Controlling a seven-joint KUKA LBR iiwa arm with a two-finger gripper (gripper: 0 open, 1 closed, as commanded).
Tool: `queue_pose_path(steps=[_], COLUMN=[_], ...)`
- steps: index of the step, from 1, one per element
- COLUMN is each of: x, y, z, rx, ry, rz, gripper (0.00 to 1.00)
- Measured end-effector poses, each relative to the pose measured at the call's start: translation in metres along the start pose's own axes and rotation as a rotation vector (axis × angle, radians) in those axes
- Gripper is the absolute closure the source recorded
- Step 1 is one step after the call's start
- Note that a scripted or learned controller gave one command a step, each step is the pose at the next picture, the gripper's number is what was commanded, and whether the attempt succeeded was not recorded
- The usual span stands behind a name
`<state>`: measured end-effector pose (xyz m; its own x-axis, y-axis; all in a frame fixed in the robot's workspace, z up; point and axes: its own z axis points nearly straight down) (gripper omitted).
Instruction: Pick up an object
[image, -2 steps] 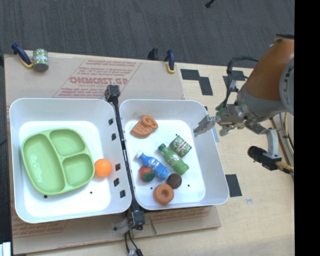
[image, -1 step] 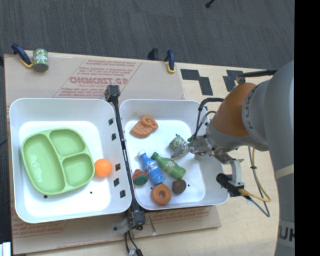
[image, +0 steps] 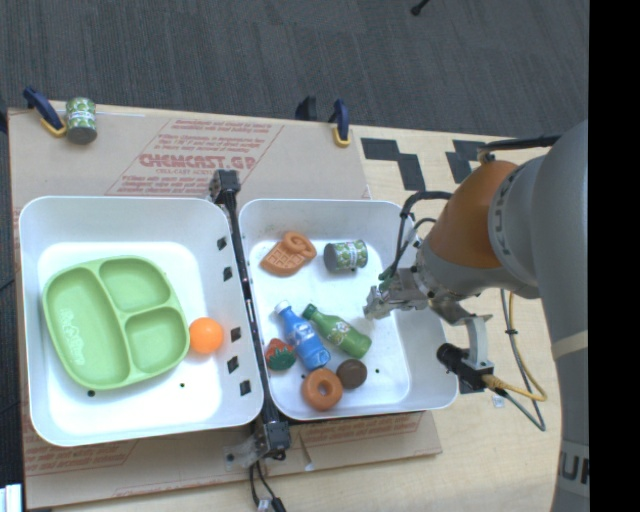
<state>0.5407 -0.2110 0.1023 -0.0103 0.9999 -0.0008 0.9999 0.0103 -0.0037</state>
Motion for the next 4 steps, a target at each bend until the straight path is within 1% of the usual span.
queue_pose_path(steps=[1,2,4], x=[-0.001,0.0,0.0], y=[0.009,-0.065,-0.064], z=[-0.163,-0.133,-0.151], rx=[-0.008,-0.001,-0.008], ry=[-0.002,0.0,-0.002], rz=[0.004,0.005,0.004], gripper=[1.0,1.0,1.0])
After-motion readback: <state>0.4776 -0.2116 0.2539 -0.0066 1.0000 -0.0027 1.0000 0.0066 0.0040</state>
